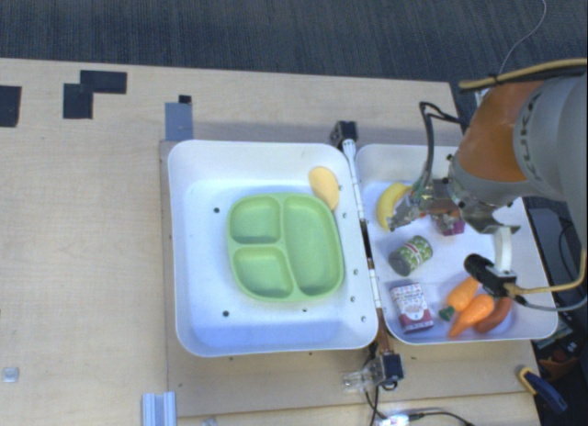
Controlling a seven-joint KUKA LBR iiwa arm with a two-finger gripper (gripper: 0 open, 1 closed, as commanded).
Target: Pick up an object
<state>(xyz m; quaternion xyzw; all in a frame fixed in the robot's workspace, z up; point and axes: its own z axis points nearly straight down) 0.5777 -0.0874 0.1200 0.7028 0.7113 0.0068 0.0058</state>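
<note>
The arm is reaching into the right bin [542, 323], with the end effector [413, 206] hanging beside the banana [393, 202], just above the green can [411, 254]. I cannot tell its state. Next it needs to drop lower. The wrist is hiding a small reddish thing

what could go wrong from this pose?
The claw sits low in the right bin between the banana and the green can, which lie close together. It may nudge one while closing on the other. The can lies on its side, so it could roll away. The arm hides part of the bin, so anything underneath might get bumped.
</note>
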